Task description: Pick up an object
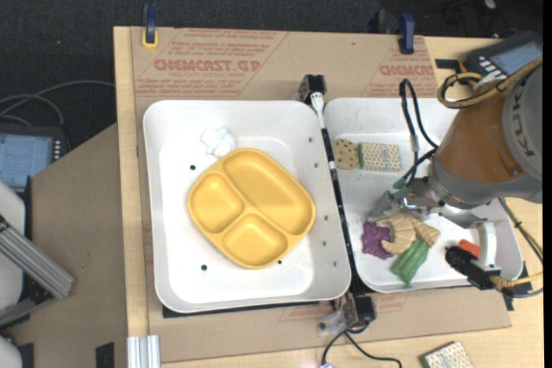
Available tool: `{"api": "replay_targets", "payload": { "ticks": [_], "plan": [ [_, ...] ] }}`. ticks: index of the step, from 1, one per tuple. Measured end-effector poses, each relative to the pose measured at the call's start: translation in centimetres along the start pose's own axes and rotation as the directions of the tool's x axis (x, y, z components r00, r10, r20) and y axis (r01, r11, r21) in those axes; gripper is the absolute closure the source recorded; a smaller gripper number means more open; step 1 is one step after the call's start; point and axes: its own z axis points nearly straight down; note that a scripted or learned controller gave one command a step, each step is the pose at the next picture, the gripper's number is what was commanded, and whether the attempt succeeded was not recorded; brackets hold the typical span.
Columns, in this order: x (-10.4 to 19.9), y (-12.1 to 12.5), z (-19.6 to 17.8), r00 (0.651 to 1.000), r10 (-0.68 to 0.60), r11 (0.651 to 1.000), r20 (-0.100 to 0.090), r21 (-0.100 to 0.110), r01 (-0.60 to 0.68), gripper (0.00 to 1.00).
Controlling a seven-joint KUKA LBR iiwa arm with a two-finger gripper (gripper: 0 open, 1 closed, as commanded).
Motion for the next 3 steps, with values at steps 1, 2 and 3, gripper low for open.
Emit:
{"api": "replay_targets", "payload": {
  "ticks": [1,2,3],
  "plan": [
    [1.6,-3.2,0.0,1.0,-0.002,1.0,0.0,-0.005,0.002,0.0],
    [1.5,-3.0,-1.1,1.0,0.0,1.0,0.005,-0.011,0.0,1.0],
    [8.5,-1.1,-10.5,1.0,-0.01,1.0,0.003,-0.017,0.01,1.0]
  ]
}}
